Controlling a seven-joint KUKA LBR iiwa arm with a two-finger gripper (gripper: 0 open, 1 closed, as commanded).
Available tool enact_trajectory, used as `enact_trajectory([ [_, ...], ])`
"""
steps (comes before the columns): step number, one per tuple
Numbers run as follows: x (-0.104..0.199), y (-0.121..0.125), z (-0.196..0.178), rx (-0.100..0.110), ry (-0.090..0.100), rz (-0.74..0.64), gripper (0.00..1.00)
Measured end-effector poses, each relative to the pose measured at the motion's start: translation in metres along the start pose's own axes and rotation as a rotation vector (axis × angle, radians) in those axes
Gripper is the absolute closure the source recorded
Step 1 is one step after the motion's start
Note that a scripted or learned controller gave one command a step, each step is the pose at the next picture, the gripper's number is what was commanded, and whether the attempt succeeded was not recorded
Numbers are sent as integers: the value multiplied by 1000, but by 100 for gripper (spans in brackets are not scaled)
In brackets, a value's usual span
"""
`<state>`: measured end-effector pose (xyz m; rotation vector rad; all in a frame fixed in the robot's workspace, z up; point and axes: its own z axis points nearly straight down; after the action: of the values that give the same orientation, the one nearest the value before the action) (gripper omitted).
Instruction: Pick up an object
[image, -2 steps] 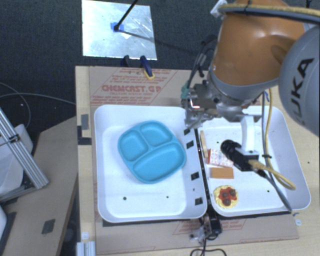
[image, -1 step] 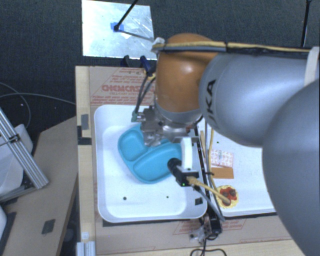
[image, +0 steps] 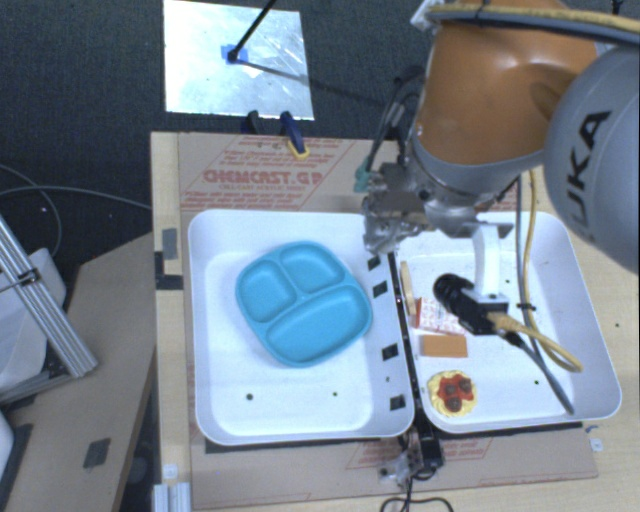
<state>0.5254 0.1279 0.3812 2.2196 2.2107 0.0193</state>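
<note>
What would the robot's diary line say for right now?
gripper: at bins' middle wall, far end | left bin: blue plate | right bin: toy pizza, tan slice, red-white packet

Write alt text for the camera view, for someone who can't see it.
The robot's tool hangs above the divide between two white bins. The left bin holds a blue sectioned plate; the right bin holds a round yellow-and-red toy, an orange slab and a patterned packet.
</note>
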Motion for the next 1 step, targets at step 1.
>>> enact_trajectory([
  [1, 42, 40, 59, 17, -2, -9, 100],
])
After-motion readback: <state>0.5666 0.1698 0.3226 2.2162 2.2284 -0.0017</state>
